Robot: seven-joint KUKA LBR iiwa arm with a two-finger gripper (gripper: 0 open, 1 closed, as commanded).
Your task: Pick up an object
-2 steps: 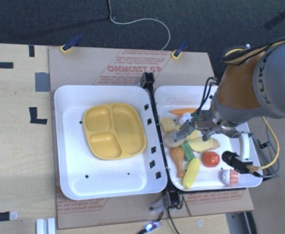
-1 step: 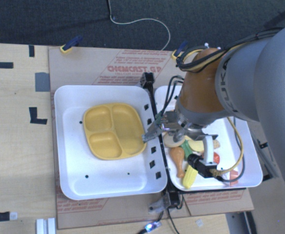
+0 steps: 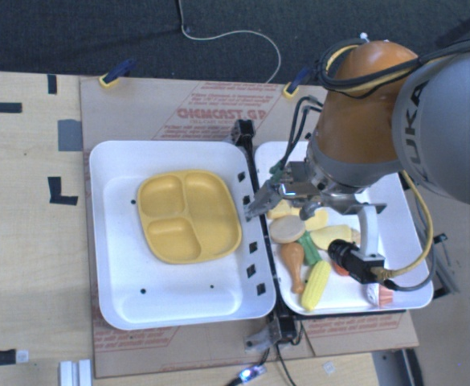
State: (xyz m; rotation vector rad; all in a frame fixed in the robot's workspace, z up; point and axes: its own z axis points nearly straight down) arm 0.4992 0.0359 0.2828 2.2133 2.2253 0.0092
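The right bin (image 3: 409,207) holds several toy foods at its front left. Among them are a yellow corn cob (image 3: 315,285), a brown drumstick (image 3: 295,261), a round beige piece (image 3: 285,230), a pale yellow piece (image 3: 333,236) and a green piece (image 3: 309,248). My gripper (image 3: 287,203) hangs low over the left part of this bin, just behind the beige piece. The wrist and arm hide the bin's middle and back. I see nothing lifted in the gripper.
A yellow divided plate (image 3: 189,215) lies in the left bin (image 3: 106,240). A black divider strip (image 3: 251,215) runs between the bins. A small red-and-white item (image 3: 382,297) sits at the right bin's front right corner. A black cable (image 3: 355,262) hangs from the wrist over the foods.
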